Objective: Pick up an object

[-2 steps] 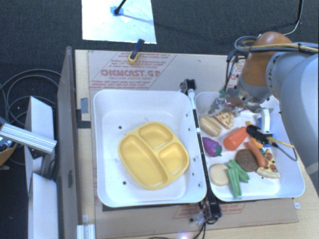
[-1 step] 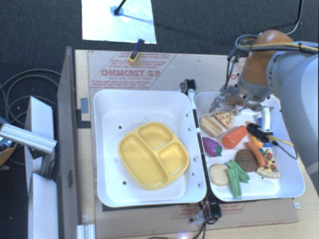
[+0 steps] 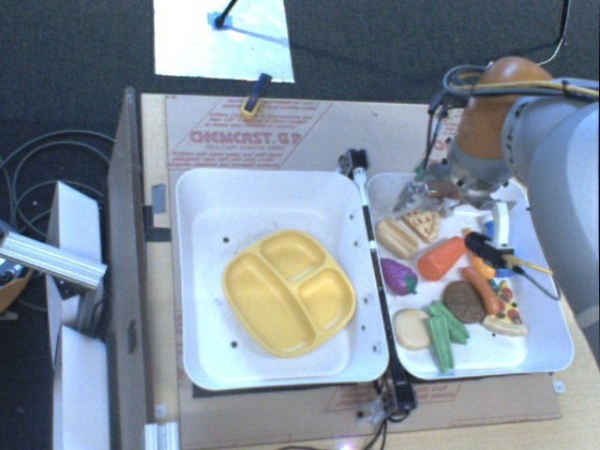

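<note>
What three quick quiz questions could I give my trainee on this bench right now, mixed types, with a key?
1. True or false: the yellow divided plate lies in the right bin.
2. Multiple choice: which item sits nearest the divider between the bins? A) purple grapes B) pizza slice C) brown round patty
3. Fill in: the gripper hangs over the far end of the ____ bin, above the sandwich wedge.

Key
1. False: it lies in the left bin.
2. A
3. right
</note>
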Robot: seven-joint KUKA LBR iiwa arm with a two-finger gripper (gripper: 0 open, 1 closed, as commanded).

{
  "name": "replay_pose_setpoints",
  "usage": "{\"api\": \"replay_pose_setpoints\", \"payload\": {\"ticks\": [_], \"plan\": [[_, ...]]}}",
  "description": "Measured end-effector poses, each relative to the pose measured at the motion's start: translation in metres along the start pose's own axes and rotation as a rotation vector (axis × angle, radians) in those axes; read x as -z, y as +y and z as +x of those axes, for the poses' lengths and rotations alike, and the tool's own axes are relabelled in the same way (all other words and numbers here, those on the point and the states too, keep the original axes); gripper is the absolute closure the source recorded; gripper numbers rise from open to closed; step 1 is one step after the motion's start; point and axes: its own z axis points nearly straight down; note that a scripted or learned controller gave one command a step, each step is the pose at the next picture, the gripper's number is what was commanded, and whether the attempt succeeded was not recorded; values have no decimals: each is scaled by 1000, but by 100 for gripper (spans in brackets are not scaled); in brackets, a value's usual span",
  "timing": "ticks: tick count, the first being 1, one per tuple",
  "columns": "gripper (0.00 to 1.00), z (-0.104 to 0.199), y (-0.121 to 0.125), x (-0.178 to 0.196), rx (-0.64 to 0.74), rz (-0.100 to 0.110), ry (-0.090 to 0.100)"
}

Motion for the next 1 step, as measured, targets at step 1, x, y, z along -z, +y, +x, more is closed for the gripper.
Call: {"api": "replay_pose_setpoints", "payload": {"ticks": [1], "plan": [[100, 0, 1, 12, 2, -3, 0]]}}
